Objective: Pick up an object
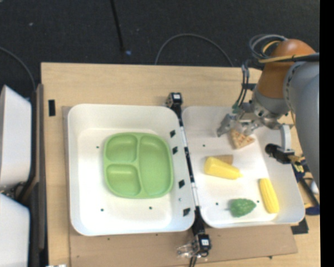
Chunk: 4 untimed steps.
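Camera view: we look down on the desk point(55, 204), which carries two white bins side by side; the arm point(278, 77) comes in from the right.
Left bin point(83, 204): we see a green divided plate point(138, 164) lying flat in it.
Right bin point(211, 127): it contains the candidates for picking, namely a yellow wedge point(221, 168) near the middle, a corn cob point(268, 194) along the right side, a green leafy piece point(242, 207) at the near edge, and a tan cracker-like piece point(243, 140) toward the far side.
Hand point(239, 125): it is low over the far part of the right bin, just above or touching the tan piece.
Hand state: we cannot tell whether it is released or clenched; the metal parts blur together at this size.
Task progress: we judge that no object is lifted yet. Every item appears to rest on the bin floor. The approach looks complete and the tan piece is the likely target.
What is left: closing on the piece, if that has not happened, then raising it clear of the bin.
Hidden or unclear: the far edge of the tan piece is covered by the hand, so we cannot say whether there is contact. The arm's upper links are cut off at the right. The identity of the tan piece is uncertain.
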Tool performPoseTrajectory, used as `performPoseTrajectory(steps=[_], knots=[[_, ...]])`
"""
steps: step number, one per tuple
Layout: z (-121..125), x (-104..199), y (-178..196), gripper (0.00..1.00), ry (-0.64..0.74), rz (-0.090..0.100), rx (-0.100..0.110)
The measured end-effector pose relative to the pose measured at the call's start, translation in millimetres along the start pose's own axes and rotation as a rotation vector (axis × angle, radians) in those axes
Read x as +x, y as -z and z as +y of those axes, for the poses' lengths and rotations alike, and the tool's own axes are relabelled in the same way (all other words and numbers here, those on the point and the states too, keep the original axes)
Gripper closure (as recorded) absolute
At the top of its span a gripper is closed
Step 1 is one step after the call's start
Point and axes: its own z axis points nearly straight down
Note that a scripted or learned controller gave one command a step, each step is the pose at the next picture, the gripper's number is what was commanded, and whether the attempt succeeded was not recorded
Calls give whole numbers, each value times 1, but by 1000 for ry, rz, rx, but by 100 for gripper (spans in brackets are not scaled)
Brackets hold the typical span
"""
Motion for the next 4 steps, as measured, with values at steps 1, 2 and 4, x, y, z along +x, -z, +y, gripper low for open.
performPoseTrajectory(steps=[1, 2, 4], knots=[[2, -1, 14, 100, 1, -2, -7], [-1, -10, 64, 100, -4, 5, 2], [2, -5, 166, 100, 1, 4, 1]])
